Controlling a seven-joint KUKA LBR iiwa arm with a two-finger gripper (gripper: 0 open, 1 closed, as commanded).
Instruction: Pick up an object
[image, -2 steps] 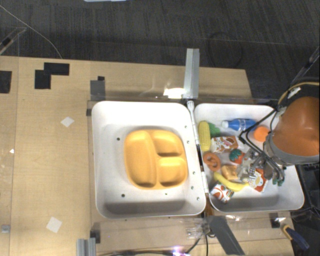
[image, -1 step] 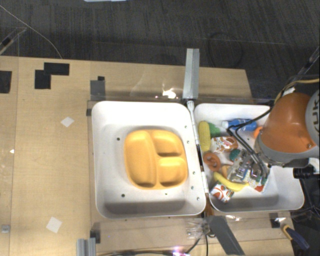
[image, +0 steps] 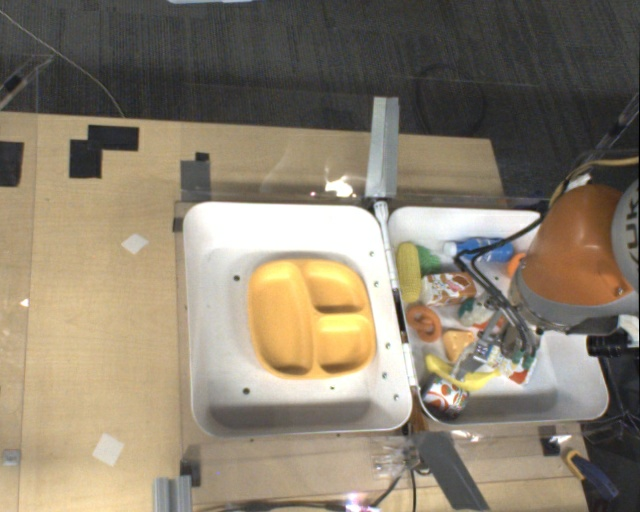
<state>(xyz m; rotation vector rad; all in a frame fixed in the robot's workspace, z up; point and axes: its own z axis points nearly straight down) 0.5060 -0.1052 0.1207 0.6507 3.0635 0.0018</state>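
The right bin (image: 570, 400) holds a heap of small objects: a corn cob (image: 409, 272), a snack packet (image: 449, 290), an orange round piece (image: 424, 322), a tan piece (image: 458, 345), a yellow banana-like piece (image: 462, 376) and a dark can (image: 445, 398) at the front edge. My gripper (image: 492, 350) reaches down into this heap from the right, under the orange band (image: 580, 250), right beside the tan and yellow pieces. Cables and the wrist hide its fingers.
The left bin (image: 220, 250) carries a yellow divided tray (image: 310, 315) in its middle. A metal post (image: 383, 150) stands behind the wall between the bins. A blue and white item (image: 478, 246) and something green (image: 432, 262) lie at the back of the right bin.
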